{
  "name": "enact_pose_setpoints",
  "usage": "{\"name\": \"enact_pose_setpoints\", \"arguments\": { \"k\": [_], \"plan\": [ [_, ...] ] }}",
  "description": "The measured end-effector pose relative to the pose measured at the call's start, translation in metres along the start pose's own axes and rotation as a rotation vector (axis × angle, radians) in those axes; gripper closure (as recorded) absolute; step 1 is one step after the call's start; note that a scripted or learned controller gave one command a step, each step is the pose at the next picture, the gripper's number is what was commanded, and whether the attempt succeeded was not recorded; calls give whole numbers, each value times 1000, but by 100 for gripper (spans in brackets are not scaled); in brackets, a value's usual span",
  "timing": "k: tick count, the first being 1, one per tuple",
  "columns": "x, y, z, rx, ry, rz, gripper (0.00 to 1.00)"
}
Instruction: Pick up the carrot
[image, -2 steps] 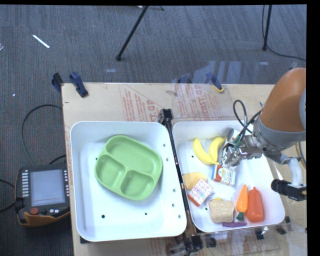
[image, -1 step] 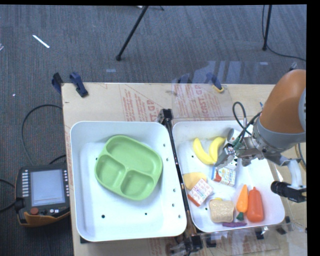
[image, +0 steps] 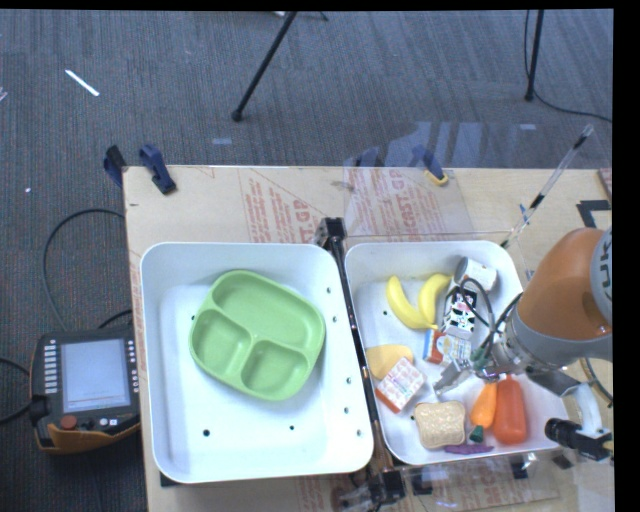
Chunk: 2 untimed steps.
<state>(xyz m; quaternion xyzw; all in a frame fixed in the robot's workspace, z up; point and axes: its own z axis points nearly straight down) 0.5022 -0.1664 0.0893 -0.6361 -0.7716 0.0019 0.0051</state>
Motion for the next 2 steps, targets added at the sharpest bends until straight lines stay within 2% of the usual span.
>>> {"name": "enact_pose_setpoints", "arguments": {
  "k": [1, 2],
  "plan": [
    [-15, -15, -3, -47, -34, -466, 0],
    [-14, -21, -6, -24, -11, -461, 100]
  ]
}}
